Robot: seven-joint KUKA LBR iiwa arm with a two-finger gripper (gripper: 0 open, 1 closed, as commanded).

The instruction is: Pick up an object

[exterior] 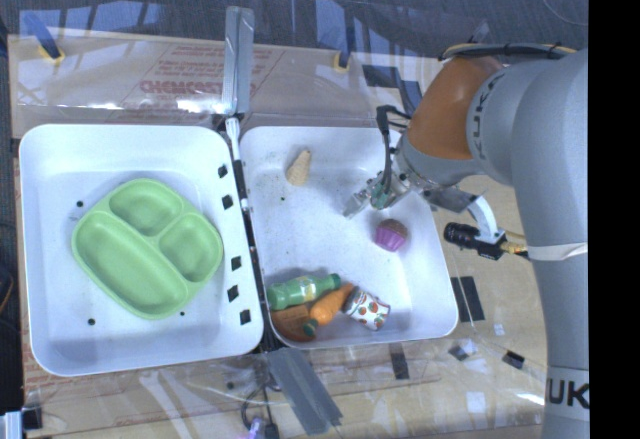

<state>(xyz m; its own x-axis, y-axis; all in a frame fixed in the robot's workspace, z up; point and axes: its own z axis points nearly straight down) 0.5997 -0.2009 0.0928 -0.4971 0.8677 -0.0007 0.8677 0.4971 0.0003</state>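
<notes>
My gripper [362, 201] reaches down into the right bin [330, 149] from the right, its tip low near the bin's middle right. Nothing shows between its fingers. A purple round object [391, 234] lies just below and right of the tip. A tan cone-shaped piece [298, 166] rests up and left of it. Along the bin's front edge lie a green bottle [300, 290], an orange carrot [329, 307] and a small red-spotted white cup [368, 309].
The left bin [60, 152] holds a green divided plate [146, 245]. A raised divider [238, 197] with black clips separates the two bins. The grey arm with its orange band [450, 112] looms over the right bin's right side.
</notes>
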